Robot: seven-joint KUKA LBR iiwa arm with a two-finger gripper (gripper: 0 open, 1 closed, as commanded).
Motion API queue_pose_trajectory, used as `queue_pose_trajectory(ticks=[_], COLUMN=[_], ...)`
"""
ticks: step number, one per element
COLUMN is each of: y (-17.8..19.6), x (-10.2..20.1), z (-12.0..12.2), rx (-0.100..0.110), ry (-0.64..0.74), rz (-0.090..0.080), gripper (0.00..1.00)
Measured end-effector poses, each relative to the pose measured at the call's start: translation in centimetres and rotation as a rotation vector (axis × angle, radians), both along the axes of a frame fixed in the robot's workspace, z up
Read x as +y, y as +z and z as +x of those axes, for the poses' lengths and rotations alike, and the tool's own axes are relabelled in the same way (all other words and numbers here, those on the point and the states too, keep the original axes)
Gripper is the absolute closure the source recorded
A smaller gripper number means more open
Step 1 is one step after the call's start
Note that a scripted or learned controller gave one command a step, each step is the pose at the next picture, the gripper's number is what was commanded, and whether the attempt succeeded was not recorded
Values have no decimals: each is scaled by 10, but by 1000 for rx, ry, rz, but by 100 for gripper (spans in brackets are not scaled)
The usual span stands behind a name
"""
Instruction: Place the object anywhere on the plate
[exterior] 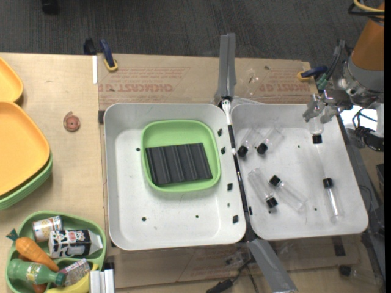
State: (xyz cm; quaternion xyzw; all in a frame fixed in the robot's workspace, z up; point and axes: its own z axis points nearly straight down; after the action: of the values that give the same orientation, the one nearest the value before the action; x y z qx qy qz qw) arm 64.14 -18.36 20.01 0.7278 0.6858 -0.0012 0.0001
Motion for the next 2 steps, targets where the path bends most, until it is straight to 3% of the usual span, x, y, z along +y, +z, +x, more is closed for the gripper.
queue_pose_trajectory(ticks=[1,2], y=[-9,-21], x=[41,57], z=[-20,-53], rx=[1,1], ry=[103,184], rz=[2,2], gripper=[100,100])
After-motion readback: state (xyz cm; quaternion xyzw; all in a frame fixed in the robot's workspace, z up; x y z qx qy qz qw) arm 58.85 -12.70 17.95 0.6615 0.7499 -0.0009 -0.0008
